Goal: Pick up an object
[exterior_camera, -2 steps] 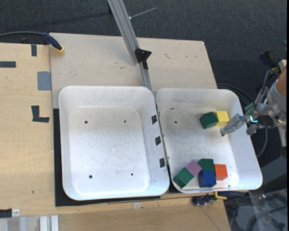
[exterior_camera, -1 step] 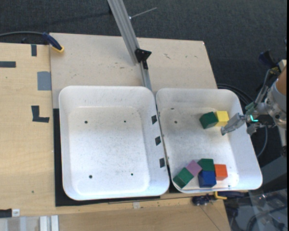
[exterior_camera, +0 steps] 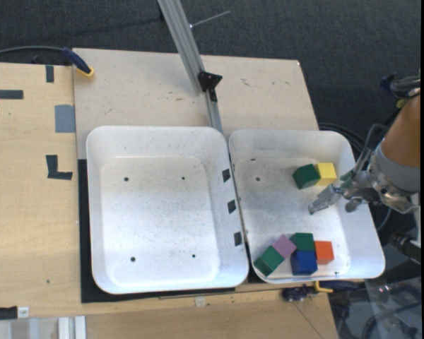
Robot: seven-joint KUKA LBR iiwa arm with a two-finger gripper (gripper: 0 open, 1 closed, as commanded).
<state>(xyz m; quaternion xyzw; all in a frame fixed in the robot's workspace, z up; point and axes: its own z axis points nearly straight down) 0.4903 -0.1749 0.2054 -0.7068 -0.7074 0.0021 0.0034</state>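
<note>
- White plastic left bin (exterior_camera: 106, 154) is sitting beside the right bin (exterior_camera: 268, 143), their rims touching.
- Near the right bin's front edge, blocks are clustering: a green block (exterior_camera: 270, 259), a pink block (exterior_camera: 284, 246), a dark green block (exterior_camera: 303, 241), a blue block (exterior_camera: 304, 261) and an orange block (exterior_camera: 324, 251).
- Farther back, another green cube (exterior_camera: 306, 176) is touching a yellow cube (exterior_camera: 326, 171).
- The gripper (exterior_camera: 326, 199) is hovering just right of that pair, fingers spread apart, gripping nothing.
</note>
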